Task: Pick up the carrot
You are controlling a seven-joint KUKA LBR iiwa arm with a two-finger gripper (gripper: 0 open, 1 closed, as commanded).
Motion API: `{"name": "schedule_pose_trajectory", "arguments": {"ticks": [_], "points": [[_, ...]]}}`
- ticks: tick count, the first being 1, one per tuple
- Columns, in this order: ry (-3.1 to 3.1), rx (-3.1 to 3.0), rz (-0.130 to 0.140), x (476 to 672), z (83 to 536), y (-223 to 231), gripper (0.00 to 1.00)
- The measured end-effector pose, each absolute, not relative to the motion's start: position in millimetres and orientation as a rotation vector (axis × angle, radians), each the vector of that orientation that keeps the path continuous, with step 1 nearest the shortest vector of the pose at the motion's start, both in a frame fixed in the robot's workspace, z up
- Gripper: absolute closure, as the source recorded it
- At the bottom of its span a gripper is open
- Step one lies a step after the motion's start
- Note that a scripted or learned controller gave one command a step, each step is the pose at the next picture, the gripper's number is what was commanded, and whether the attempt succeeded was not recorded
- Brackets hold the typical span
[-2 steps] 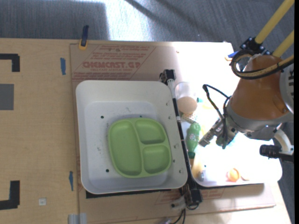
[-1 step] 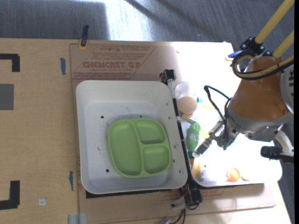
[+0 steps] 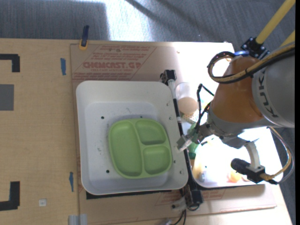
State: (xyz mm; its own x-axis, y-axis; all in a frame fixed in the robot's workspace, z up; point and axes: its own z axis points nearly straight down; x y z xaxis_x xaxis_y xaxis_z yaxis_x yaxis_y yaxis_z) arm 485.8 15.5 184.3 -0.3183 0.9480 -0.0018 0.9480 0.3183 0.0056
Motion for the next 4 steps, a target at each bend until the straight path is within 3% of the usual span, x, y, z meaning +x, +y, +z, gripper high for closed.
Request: {"name": "schedule_pose_trajectory", "arguments": {"ticks": [1, 2, 4], "points": [[2.907, 1.191, -0.001, 480.5, 185.0, -34.6, 0.00], [2.743, 1.523, 0.005, 481.0, 184.6, 3.7, 0.00], [2.675, 1.640, 0.003, 480.5, 184.4, 19.0, 0.00]]}}
